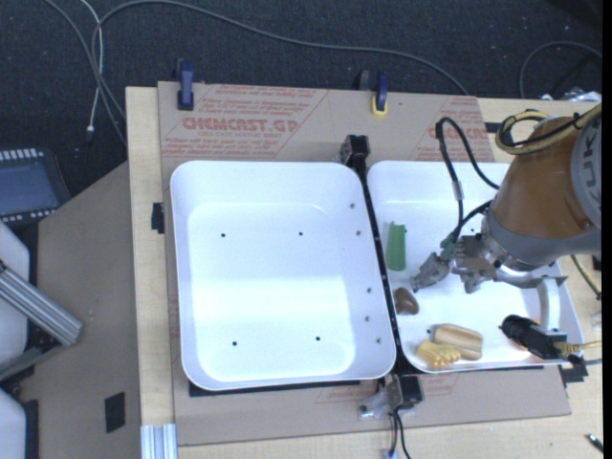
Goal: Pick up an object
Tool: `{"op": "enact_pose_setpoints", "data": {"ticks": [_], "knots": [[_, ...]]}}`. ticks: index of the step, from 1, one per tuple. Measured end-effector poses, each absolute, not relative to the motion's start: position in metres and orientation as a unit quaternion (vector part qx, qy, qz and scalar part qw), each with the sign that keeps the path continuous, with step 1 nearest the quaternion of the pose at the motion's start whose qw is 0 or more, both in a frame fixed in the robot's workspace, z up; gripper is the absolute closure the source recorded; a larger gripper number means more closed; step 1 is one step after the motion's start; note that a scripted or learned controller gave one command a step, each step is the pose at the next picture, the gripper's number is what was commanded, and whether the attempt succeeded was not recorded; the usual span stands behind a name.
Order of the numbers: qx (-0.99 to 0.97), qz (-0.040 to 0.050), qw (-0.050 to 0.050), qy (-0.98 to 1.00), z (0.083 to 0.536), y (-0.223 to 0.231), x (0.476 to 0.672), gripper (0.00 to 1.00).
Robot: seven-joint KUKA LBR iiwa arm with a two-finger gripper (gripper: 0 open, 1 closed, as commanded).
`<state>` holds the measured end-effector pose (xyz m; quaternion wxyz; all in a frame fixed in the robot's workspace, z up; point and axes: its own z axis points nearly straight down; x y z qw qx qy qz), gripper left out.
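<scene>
Bench (145, 285), right bin (421, 172): we see the gripper (430, 273) low by the brown lump (407, 301), probably lining up a grab; open or closed, can't tell.

My claw (426, 274) hangs over the right bin (426, 199), near a green block (395, 245) by the bin's left wall and a small brown lump (406, 301), with a tan piece (457, 336) and a yellow ridged piece (439, 355) touching at the front rim, beside the left bin (268, 285).
</scene>
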<state>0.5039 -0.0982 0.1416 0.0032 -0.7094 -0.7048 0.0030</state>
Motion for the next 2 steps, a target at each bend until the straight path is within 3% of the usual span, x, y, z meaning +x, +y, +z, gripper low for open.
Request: {"op": "enact_pose_setpoints", "data": {"ticks": [1, 2], "knots": [[-0.707, -0.0004, -0.001, -0.707, 0.147, -0.12, 0.59, 0.0], [-0.709, 0.0019, 0.003, -0.705, 0.085, -0.174, 0.515, 0.0]]}}
